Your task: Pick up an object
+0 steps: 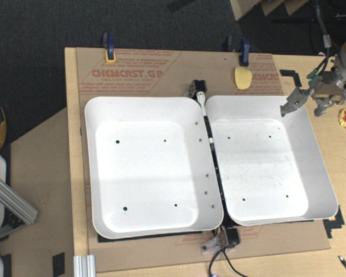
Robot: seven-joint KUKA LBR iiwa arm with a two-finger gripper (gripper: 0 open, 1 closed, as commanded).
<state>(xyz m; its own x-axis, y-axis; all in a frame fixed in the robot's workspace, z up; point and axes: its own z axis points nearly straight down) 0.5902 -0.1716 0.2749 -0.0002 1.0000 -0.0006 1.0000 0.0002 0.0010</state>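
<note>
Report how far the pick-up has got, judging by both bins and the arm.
Nothing looks done yet: no object sits between the fingers of the pincer. In hand: the pincer hangs over the far right corner of the right bin, apparently open. Left: the whole pick. I see no loose object in the right bin or the left bin; the only small thing nearby is a yellow piece on the cardboard behind them.

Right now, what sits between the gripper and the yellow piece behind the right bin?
Nothing loose, per the camera view: between the gripper and the yellow piece lie just printed cardboard and the right bin's far rim.
</note>
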